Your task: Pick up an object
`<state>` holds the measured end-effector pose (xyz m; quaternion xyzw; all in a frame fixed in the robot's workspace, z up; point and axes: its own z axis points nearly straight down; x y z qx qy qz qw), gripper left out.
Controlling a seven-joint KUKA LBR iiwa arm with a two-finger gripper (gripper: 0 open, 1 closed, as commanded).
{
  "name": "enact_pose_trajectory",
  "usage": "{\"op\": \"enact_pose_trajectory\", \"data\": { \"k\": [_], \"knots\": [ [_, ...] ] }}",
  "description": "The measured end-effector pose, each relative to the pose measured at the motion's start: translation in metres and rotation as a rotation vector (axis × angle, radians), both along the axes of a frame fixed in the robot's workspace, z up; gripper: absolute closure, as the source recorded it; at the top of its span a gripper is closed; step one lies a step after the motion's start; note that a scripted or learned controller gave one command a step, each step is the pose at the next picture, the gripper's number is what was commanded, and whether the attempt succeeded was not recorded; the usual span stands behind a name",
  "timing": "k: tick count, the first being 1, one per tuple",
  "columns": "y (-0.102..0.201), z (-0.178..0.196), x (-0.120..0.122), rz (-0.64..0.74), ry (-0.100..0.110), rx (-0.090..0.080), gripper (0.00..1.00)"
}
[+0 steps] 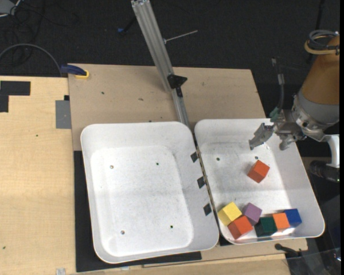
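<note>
My gripper (271,140) hangs over the upper right part of the right bin (229,136), its two fingers spread open with nothing between them. An orange-red cube (258,171) lies alone in the middle of that bin, just below and slightly left of the fingers. Along the bin's near edge sits a cluster of cubes: yellow (230,212), purple (252,212), red (239,227), dark green (266,226), orange (281,220) and blue (293,216).
The left bin (103,142) lies beside the right one, with black clips (200,181) along the shared rim. A slanted aluminium bar (158,49) rises behind the bins. The wooden bench (28,153) extends to the left.
</note>
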<state>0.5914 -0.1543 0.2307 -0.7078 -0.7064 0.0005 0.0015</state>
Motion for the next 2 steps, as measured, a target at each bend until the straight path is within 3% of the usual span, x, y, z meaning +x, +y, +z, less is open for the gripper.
{"op": "enact_pose_trajectory", "data": {
  "k": [1, 2],
  "knots": [
    [-0.0005, 0.0096, 0.0001, 0.001, 0.001, 0.001, 1.00],
    [-0.0005, 0.0092, -0.0001, 0.000, 0.002, 0.001, 0.00]
  ]
}}
